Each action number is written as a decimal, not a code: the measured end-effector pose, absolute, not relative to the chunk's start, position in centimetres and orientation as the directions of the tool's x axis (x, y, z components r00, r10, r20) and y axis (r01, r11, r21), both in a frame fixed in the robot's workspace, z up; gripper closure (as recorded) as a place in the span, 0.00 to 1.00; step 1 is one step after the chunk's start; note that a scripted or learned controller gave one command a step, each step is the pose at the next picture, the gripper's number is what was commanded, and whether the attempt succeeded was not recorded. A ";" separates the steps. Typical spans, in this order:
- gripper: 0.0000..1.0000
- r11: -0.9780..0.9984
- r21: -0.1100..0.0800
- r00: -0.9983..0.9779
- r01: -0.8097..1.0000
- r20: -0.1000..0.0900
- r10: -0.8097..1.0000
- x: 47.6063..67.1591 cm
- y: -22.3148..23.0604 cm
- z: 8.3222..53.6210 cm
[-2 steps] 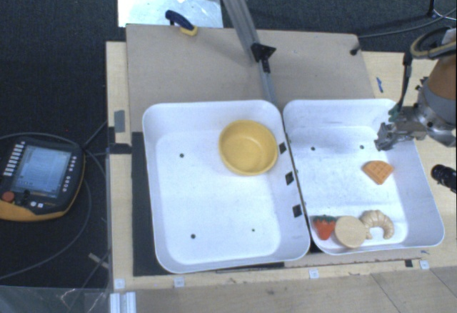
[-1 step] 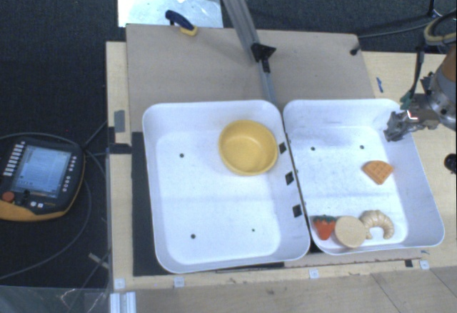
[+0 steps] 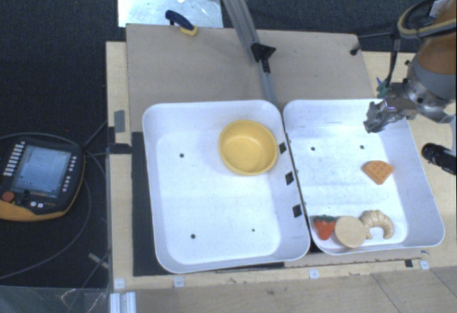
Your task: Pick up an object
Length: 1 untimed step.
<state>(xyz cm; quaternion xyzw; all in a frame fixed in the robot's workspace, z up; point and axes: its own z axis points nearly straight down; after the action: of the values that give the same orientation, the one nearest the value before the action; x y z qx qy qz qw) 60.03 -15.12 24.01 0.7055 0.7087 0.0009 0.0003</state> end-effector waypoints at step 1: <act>1.00 0.005 0.001 -0.005 1.000 0.001 1.000 60.9 -9.7 24.8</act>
<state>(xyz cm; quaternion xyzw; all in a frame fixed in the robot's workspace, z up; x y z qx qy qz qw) 60.91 -9.66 24.80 0.7053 0.7089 0.0008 -0.0001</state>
